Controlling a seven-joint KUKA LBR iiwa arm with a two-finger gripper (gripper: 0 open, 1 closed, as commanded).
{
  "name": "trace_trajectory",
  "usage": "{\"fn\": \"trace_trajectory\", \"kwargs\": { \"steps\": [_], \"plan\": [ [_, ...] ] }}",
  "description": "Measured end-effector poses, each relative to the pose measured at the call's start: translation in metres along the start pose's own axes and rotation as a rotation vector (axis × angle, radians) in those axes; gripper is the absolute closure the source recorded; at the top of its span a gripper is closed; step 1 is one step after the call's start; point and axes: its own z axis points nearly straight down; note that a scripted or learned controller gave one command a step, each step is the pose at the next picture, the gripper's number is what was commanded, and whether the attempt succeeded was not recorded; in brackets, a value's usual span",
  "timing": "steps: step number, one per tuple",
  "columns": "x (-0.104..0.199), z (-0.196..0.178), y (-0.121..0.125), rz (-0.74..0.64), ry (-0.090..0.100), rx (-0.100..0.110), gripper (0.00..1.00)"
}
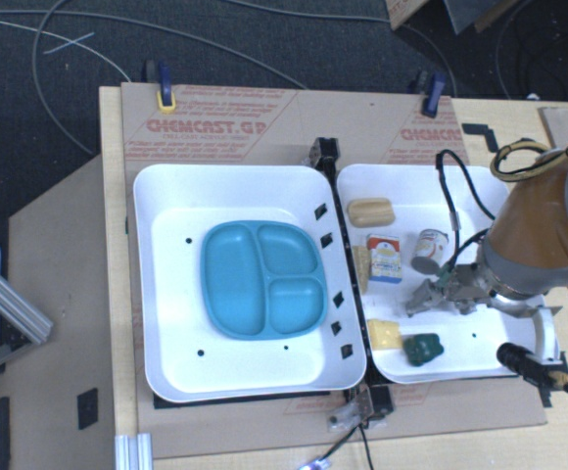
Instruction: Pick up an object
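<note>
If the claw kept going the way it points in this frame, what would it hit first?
The claw points toward the view's left, low over the right bin. The first thing in that line looks like the small blue-and-white carton, though depth is unclear and it may pass just below it.

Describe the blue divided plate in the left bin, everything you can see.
The blue divided plate is a rounded-rectangle tray in light blue, plastic by its look, with three compartments: one long section on its left, two smaller ones on its right. It lies flat and upright near the middle of the left bin, turned slightly off the bin's edges. Its compartments hold nothing. It touches only the bin floor, and lies apart from the bin walls.
</note>
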Motion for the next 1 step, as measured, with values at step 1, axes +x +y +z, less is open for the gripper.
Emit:
{"fn": "trace_trajectory", "kwargs": {
  "steps": [1],
  "plan": [
    [-0.0007, -0.0146, 0.0019, 0.001, -0.002, -0.008, 1.00]
  ]
}}
